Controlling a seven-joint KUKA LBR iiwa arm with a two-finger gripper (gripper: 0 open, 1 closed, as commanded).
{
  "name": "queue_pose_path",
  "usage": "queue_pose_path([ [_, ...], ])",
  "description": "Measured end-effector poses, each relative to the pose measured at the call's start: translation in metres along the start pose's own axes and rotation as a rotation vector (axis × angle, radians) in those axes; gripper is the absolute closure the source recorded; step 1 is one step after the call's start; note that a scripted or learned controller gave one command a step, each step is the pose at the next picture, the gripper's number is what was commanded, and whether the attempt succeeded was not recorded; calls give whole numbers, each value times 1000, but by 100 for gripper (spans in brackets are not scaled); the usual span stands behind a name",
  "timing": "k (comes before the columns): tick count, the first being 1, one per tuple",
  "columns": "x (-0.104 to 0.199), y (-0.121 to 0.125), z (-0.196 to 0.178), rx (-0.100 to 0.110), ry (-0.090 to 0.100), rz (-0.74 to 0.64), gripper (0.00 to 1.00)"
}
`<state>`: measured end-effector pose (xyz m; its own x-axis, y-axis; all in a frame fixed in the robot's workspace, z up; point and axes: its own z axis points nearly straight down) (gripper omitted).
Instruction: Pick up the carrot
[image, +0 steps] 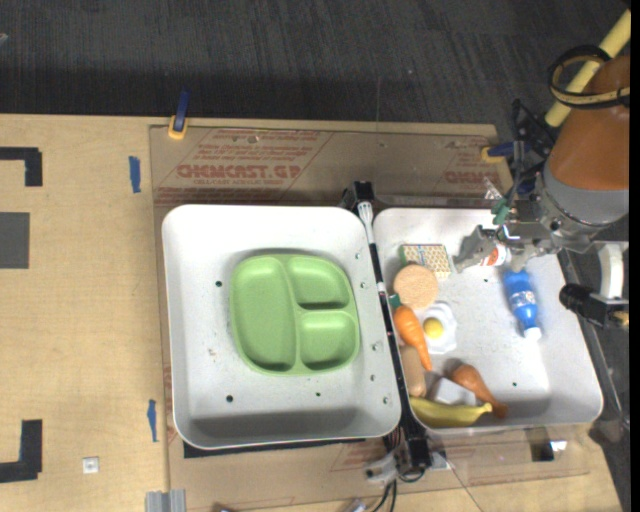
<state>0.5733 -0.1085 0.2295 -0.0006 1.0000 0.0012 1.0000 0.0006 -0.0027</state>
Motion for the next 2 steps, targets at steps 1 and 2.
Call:
queue_pose_path([
  [1,13,-22,133,-12,-6,-151,0],
  [2,2,-89,140,-18,-4,42,0],
])
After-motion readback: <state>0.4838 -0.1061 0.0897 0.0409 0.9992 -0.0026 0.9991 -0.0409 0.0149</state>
